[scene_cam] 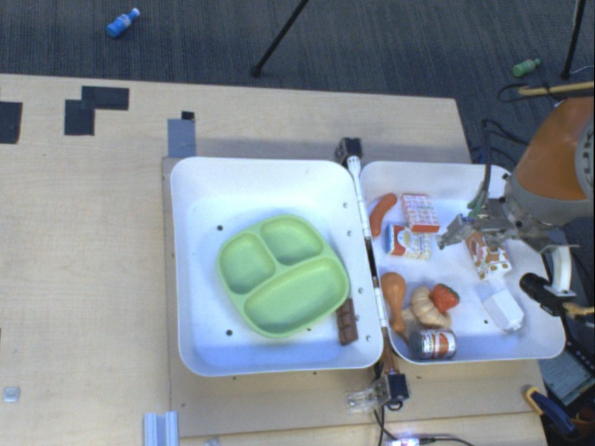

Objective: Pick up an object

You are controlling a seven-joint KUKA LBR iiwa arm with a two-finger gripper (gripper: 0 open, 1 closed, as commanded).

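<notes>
Dark carpet ran behind the pale wooden desk, with a small blue bottle lying on it near the top left. On the desk sat two shallow white bins side by side. The left bin held a green divided plate near its middle and a brown bar by its right wall. The right bin was crowded: an orange sausage-like piece at the upper left, a red-and-white carton just beside it, and another red-and-white packet below that. Lower down lay an orange carrot-like piece, a tan lump touching a small red item, and a can on its side against the near wall. A white block lay toward the right.

The grey arm, with its orange band, reached in from the right, and the jaws hung over the right bin's middle, just above a red-and-white wrapper. Whether they were released or clenched could not be told, and nothing could be seen between them.
</notes>
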